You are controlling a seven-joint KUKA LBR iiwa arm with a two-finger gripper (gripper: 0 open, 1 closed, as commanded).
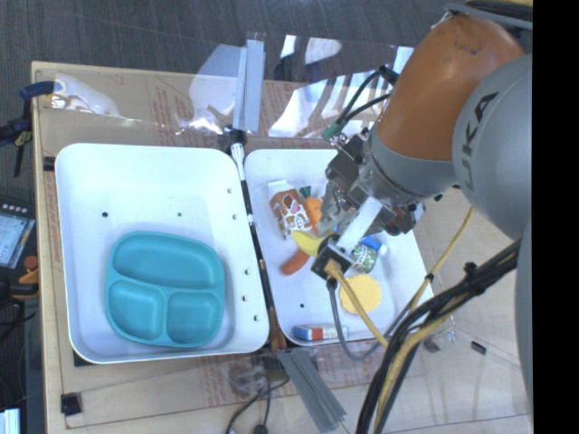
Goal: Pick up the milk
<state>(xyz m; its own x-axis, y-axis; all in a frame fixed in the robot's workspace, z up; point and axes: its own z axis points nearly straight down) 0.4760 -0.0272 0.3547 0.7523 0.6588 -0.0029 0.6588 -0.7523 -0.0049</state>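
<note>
The milk [289, 212] is a small red and white carton lying in the right bin [407, 269], near its upper left corner. My gripper [335, 204] hangs over the middle of that bin, just right of the carton, with an orange carrot [312, 208] between them. The wrist and the big orange-banded arm cover most of the gripper. I see nothing held in it.
Below the carton in the right bin lie a yellow banana [308, 240], a red-orange pepper [294, 263], a green can [365, 258], a yellow piece [364, 292] and a small tube [317, 334]. A teal divided plate [167, 289] sits in the left bin [136, 179].
</note>
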